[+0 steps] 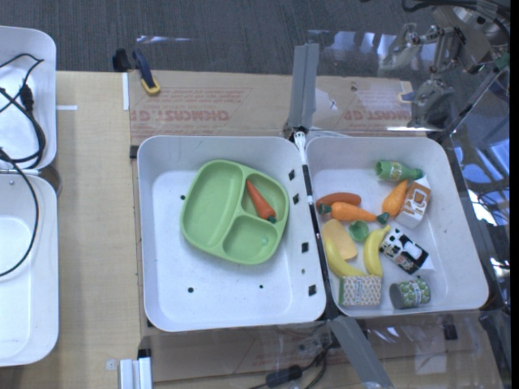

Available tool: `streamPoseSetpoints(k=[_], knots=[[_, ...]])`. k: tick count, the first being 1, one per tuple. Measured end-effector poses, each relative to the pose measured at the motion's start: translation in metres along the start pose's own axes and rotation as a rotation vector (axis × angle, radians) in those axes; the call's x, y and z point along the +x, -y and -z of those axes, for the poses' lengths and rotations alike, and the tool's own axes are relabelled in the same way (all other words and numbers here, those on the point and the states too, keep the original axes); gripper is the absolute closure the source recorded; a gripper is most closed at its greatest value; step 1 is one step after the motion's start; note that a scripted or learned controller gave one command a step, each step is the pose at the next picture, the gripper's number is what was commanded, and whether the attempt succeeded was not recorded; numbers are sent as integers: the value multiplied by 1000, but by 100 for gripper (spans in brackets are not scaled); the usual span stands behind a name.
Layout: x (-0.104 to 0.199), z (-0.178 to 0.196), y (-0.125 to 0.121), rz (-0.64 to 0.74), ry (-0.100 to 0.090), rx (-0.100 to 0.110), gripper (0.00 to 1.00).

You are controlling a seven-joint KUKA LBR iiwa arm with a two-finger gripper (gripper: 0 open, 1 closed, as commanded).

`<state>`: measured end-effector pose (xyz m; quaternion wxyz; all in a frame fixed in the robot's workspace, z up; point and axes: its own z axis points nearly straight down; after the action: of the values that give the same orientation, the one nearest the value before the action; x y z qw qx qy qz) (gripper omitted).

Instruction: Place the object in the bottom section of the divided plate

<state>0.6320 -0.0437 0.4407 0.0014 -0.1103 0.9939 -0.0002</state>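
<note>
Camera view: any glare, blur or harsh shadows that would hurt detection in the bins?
Camera view: lighting is even and soft, so the plate and carrot read crisply against the left bin; shadows are faint. Glare sits on the clear panel behind the right bin. The gripper at top right looks cluttered and slightly soft.

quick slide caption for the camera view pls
Toy carrot lies in the upper right section of the green divided plate in the left bin; more toy food fills the right bin.
</note>
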Motion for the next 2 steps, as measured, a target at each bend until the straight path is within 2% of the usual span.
streamPoseSetpoints(k=[1,2], knots=[[-11,0,82,191,0,-1,0],[2,0,140,629,1,-1,0]])
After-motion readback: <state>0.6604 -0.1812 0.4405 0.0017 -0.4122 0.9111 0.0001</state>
